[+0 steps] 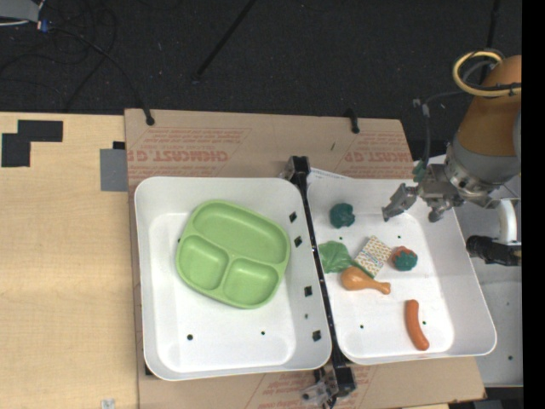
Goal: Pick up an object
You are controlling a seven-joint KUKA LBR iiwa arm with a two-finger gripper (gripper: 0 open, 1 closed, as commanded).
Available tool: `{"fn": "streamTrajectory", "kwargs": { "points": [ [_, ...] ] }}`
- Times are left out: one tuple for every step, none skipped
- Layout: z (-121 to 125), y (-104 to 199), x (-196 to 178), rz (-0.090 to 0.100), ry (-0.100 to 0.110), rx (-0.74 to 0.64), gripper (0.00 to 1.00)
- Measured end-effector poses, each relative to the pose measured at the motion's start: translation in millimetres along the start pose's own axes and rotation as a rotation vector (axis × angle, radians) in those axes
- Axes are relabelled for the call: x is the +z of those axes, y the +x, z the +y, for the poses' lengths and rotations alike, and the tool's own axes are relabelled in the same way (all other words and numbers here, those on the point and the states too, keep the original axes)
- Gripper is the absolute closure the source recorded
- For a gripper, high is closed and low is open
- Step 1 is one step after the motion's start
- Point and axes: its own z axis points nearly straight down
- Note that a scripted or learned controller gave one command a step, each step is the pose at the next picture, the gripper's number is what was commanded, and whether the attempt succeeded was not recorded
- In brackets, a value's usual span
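Note:
The right bin holds several small items: a dark green round piece, a green leaf shape, a checkered block, a teal and red ball, an orange drumstick shape and an orange sausage. My gripper hovers over the bin's far right part, above and to the right of the ball. Its fingers are spread open with nothing between them.
The left bin holds a light green divided plate. A black divider runs between the bins. Brown cardboard lies behind them. A tan bench top extends to the left.

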Motion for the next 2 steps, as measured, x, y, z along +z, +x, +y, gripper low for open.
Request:
{"fn": "streamTrajectory", "kwargs": {
  "points": [
    [-5.3,5.6,62.8,0.001,0.002,0.000,0.00],
    [-4.0,4.6,48.9,0.000,-0.003,0.001,1.00]
  ]
}}
